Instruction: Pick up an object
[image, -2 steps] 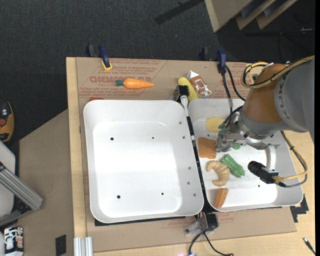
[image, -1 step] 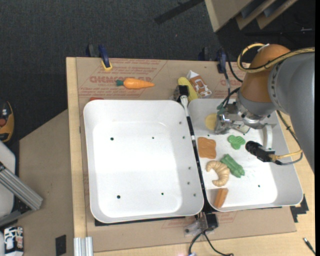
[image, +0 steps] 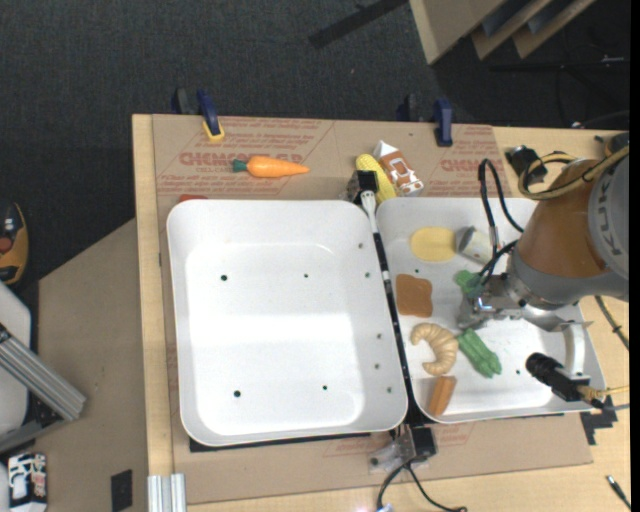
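Arm (image: 560, 235) reaches in from the right, and its wrist hangs low over the right bin (image: 520, 215). The gripper (image: 480, 305) sits down among the objects in the middle of that bin. From my feed I cannot tell whether it is spread or pressed together, and I see nothing I could call pinched.

Candidates nearest the tool:
- green piece (image: 466, 281), just above the gripper, touching or nearly so.
- green vegetable (image: 481, 354), just below it, lying at a slant. I cannot tell whether these two green patches are one item or two.
- croissant (image: 436, 345), left of the green vegetable, just beside it.

Others in the right bin:
- brown toast slice (image: 413, 293), flat, near the bin's left wall.
- yellow disc (image: 433, 243), toward the far side, with a small grey object (image: 466, 240) just beside it on the right.
- orange-brown sausage (image: 441, 394), by the near rim, below the croissant.

The left bin (image: 185, 300) lies against the right one, wall to wall, and a few dark dots mark its floor.

On the bench beyond the bins there is a carrot (image: 270, 167) behind the left bin. A banana (image: 371, 170) and a small brown carton (image: 401, 172) sit together near where the two bins meet. Two blue clamps (image: 443, 120) grip the far edge of the board.
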